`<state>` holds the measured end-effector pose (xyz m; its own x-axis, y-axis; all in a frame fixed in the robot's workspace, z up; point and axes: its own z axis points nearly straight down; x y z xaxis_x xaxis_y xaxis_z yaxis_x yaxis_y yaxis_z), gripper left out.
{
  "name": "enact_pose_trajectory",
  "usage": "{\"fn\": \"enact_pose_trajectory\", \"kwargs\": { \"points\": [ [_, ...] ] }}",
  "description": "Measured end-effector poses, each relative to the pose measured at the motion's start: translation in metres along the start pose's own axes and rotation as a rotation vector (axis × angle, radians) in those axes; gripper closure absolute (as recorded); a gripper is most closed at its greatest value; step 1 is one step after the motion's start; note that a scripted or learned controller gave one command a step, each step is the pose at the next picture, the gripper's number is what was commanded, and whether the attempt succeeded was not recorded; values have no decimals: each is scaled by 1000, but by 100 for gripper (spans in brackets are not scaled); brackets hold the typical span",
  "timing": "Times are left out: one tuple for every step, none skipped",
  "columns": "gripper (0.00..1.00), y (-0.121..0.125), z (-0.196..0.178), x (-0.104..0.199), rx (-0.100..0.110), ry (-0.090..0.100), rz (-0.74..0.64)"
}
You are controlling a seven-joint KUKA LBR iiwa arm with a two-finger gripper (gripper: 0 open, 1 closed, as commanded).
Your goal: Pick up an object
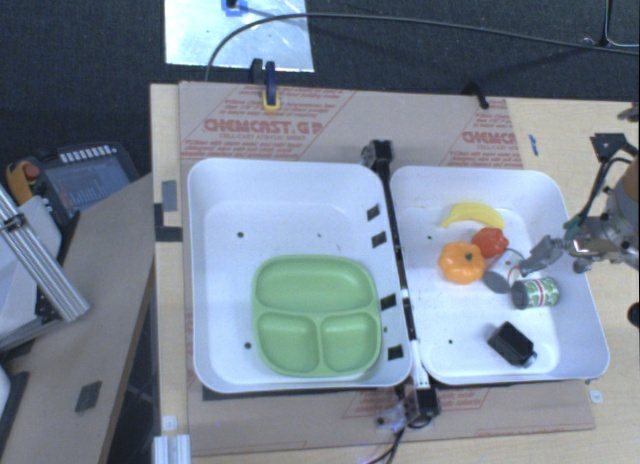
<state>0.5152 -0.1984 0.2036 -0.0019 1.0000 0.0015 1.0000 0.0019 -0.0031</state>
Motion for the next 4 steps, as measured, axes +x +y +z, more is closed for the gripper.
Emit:
{"fn": "enact_pose_trajectory", "kwargs": {
  "points": [
    [0, -1, 63, 2, 1, 1, 1],
    [0, 8, 91, -1, -33, -14, -2],
    [100, 8, 81, -3, -37, -19, 1],
    [100, 10, 16, -6, -11, -5, -2]
  ]
}}
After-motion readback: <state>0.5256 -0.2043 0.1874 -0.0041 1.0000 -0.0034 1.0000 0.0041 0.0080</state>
